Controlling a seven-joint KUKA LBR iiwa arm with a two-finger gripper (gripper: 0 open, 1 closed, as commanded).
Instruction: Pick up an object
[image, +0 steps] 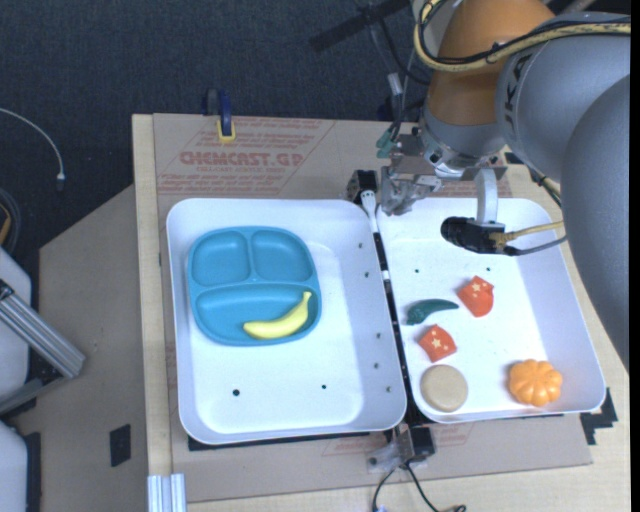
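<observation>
Dark carpet was seen around the bench, on which two white bins were set side by side. In the left bin a blue divided plate was laid, with a banana at its five o'clock. In the right bin a green pepper, two strawberries, a beige disc and an orange pumpkin were scattered. The jaws were held at that bin's eleven o'clock corner; whether they were parted could not be told.
</observation>
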